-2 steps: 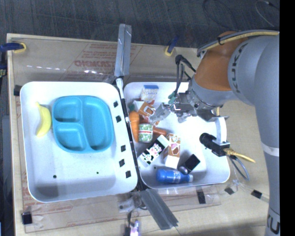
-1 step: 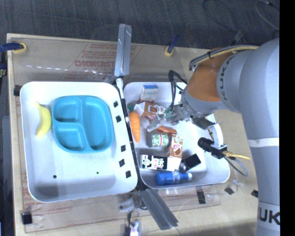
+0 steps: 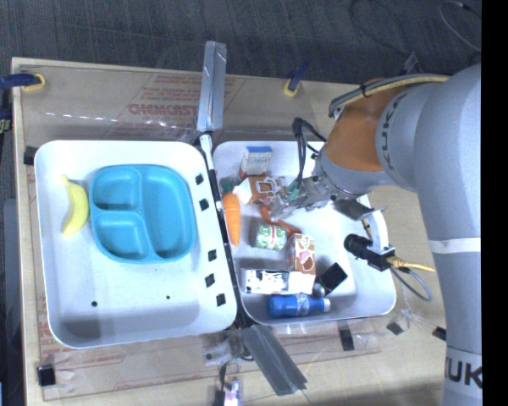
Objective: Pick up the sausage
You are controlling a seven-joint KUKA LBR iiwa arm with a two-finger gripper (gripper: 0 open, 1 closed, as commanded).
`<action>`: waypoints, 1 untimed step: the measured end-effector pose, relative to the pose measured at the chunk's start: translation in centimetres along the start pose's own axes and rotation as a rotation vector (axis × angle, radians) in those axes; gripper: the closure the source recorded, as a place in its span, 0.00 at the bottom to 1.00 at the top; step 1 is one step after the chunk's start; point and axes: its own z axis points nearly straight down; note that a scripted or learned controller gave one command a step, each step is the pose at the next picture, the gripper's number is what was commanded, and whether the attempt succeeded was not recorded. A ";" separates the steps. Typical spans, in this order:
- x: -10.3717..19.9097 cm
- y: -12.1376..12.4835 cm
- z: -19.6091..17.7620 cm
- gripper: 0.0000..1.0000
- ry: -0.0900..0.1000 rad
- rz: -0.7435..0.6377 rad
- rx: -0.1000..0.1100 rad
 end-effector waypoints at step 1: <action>0.0 0.0 0.0 0.00 0.000 0.000 0.000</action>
